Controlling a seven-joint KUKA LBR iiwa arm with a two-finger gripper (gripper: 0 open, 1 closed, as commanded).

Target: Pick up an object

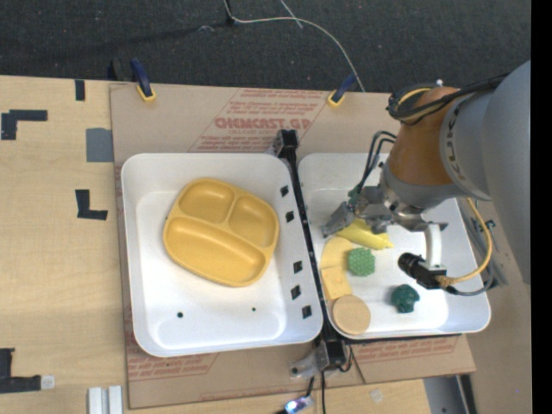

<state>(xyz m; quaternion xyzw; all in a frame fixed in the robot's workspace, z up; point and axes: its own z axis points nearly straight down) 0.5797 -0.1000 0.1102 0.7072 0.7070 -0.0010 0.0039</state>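
The end effector (362,218) hung low in the right bin (466,322), right over the yellow banana-shaped toy (366,235); whether it was spread or pinching, I could not tell. The toy lay beside a green ball (361,262). It looked light, stiff and smooth, best gripped across its narrow middle.

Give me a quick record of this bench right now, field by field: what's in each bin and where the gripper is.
left bin: yellow divided plate
right bin: yellow banana-shaped piece, light green studded ball, dark green lumpy piece, tan round disc, pale yellow block
gripper: over the right bin, just above the banana-shaped piece
grip state: cannot tell
arm: reaching in from the right
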